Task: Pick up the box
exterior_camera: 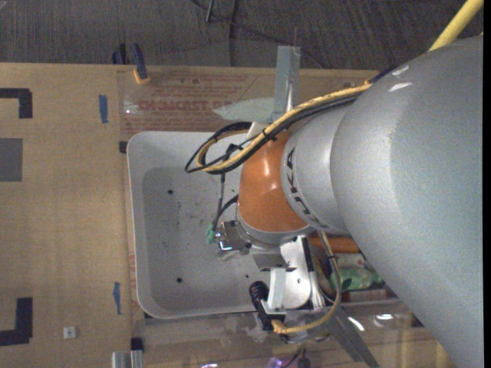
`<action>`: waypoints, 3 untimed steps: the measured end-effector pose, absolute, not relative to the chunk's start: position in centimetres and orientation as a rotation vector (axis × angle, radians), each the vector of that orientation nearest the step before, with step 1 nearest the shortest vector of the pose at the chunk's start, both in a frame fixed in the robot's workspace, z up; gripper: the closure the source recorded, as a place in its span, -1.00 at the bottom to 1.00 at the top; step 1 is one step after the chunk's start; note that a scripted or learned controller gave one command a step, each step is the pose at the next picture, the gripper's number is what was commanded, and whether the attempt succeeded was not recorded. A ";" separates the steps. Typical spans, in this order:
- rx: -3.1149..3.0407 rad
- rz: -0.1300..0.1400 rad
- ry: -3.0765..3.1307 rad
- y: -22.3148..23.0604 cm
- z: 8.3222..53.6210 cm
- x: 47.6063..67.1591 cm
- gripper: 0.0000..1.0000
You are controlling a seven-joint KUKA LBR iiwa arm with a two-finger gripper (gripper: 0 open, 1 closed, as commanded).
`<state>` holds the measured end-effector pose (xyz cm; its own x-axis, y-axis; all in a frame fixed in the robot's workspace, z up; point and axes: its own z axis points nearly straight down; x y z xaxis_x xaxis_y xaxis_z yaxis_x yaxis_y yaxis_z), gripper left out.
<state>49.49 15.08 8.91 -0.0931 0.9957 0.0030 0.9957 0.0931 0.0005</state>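
Pincer (221, 238), grip state not discernible, hangs over the white bin (132, 205) with bare floor leftward to its rim; the box (357, 276), seemingly, lies half-hidden under the arm (399, 167) rightward.

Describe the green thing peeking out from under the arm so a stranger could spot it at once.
Start at the white bin and follow it to the view's right, where the grey arm covers it. Just under the arm's lower edge lies the green thing, mostly hidden. It is green with pale flecks, while the orange thing just above it is plain orange.
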 end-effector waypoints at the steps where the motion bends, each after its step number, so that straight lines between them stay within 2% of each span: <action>1: -2.190 -0.023 -2.265 22.0 9.1 48.5 1.00; 2: -2.182 -0.027 -2.266 22.4 9.1 48.4 -1.00; 3: -2.032 -0.017 -2.393 20.5 9.0 50.0 -1.00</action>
